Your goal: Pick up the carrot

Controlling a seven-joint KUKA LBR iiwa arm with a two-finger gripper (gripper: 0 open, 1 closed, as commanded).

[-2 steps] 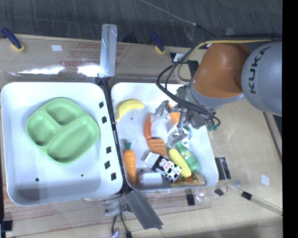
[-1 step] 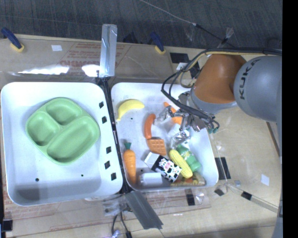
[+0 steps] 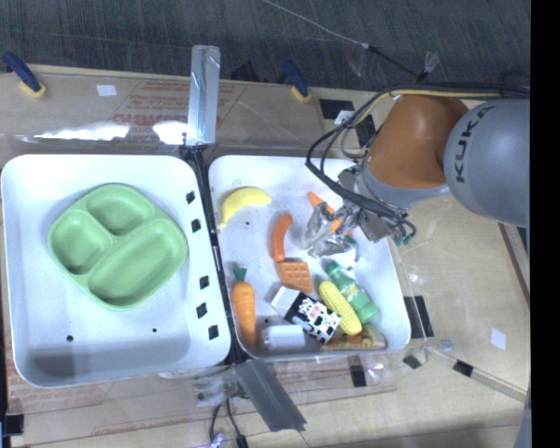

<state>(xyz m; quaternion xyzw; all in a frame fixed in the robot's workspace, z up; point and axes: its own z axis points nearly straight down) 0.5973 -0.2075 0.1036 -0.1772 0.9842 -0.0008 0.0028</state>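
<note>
The gripper (image 3: pixel 329 234) hangs low over the middle of the right bin (image 3: pixel 385 250), but its metal parts blur into a shiny tangle beside a small orange piece, so whether it is open or closed cannot be told, and nothing can be seen held in it. The arm (image 3: pixel 448 157) itself covers the bin's upper right corner. At the bin's lower edge a heap of toys overlaps: a corn cob (image 3: pixel 339 307), a green bottle (image 3: pixel 353 292), a black-and-white cow-patterned piece (image 3: pixel 319 317) and what may be a white block beneath them.

The carrot (image 3: pixel 244 309) lies along the right bin's left wall, green top pointing up the view (well apart from the gripper). A banana (image 3: pixel 244 199) sits near the upper left corner, and an orange sausage-like piece (image 3: pixel 280 236) and a waffle (image 3: pixel 295 273) lie between.

The left bin (image 3: pixel 37 343) holds a green divided plate (image 3: pixel 118 244). Both bins rest on a pale desk (image 3: pixel 467 334) with clear sheeting and blue clamps; dark carpet lies beyond. Open floor shows in the right bin's upper middle.
</note>
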